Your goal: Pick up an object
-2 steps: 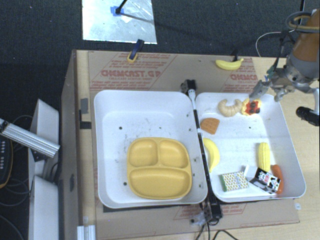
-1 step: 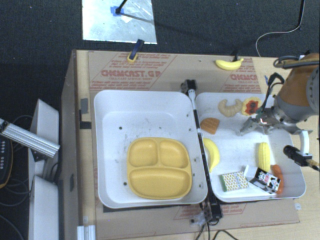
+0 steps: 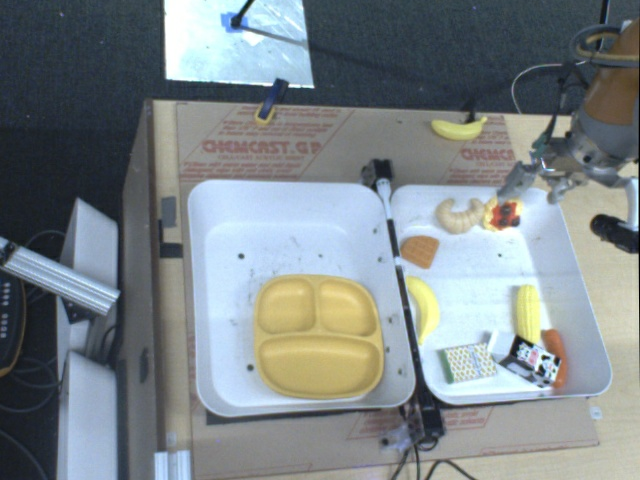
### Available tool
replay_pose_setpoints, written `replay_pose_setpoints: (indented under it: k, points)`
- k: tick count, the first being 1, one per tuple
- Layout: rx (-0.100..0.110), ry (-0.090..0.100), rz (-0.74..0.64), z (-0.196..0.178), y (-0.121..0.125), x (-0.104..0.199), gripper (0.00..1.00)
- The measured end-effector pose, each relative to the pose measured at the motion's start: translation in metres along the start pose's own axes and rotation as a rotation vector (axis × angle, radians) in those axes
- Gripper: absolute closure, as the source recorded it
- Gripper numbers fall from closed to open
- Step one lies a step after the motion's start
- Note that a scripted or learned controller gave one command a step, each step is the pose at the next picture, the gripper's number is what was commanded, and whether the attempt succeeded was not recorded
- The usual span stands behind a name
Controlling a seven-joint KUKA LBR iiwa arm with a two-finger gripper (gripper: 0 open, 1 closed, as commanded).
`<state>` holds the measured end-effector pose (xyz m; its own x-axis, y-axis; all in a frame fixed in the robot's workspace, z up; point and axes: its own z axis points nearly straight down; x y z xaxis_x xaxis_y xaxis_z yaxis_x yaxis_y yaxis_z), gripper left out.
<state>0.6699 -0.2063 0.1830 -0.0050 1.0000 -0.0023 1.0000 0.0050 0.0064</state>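
One camera sits high above the bench (image 3: pixel 330 133) and looks down at a slant. It sees both white bins (image 3: pixel 215 268) side by side, from fairly far away.

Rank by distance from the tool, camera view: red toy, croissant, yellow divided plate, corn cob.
From the tool, nearest first:
1. Red toy, top of the right bin, just below-left of the tool.
2. Croissant, left of the toy.
3. Corn cob, lower right bin.
4. Yellow divided plate, left bin, farthest.
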Motion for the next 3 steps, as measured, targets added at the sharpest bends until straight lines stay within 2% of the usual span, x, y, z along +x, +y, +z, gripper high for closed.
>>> replay_pose_setpoints:
  k: [1, 2, 3]
  points:
    - [0.005, 0.002, 0.003, 0.098, -0.097, 0.015, 0.00]
    - [0.005, 0.002, 0.005, 0.098, -0.144, 0.000, 0.00]
    - [0.002, 0.001, 0.004, 0.087, -0.143, 0.000, 1.00]
